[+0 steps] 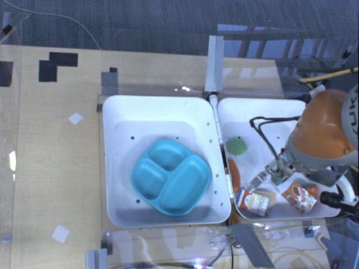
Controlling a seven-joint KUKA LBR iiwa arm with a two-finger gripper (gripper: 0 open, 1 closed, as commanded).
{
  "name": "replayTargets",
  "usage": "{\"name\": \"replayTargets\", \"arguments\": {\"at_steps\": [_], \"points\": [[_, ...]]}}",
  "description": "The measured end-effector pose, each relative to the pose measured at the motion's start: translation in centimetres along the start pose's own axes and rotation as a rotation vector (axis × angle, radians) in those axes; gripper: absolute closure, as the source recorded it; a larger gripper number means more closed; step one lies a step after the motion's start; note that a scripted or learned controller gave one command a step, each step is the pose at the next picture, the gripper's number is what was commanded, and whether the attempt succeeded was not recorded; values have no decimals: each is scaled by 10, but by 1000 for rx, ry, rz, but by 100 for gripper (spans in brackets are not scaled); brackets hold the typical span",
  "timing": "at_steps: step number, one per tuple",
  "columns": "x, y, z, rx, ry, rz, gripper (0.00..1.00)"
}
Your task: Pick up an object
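You've got two white bins side by side on the wooden bench: the left bin [115,150] holds one blue divided plate [171,176], three compartments, lying flat near the middle, tilted diagonally in frame. The right bin [247,114] holds a green bumpy ball [236,146] near its left wall, a reddish-orange item [234,175] just below it against the same wall, a small labelled packet [255,202] at the front edge, and a second red-and-white packet [300,196] further right along the front. The arm's orange band [322,128] covers the right bin's right side, and the gripper [269,177] points down-left, sitting just above the first packet, between the two packets. Fingers look slightly apart with nothing seen between them, nothing lifted
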State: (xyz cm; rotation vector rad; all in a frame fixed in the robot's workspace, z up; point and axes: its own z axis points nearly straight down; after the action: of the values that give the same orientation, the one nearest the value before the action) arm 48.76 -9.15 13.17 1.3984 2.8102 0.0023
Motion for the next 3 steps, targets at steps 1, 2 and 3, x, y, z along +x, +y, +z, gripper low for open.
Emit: {"name": "replayTargets", "arguments": {"at_steps": [1,2,3], "points": [[-32,-19,42,-9,-7,-6,0],[-48,-20,-34,-3,-5,-154,0],[-75,-56,27,0,-2,-152,0]]}}
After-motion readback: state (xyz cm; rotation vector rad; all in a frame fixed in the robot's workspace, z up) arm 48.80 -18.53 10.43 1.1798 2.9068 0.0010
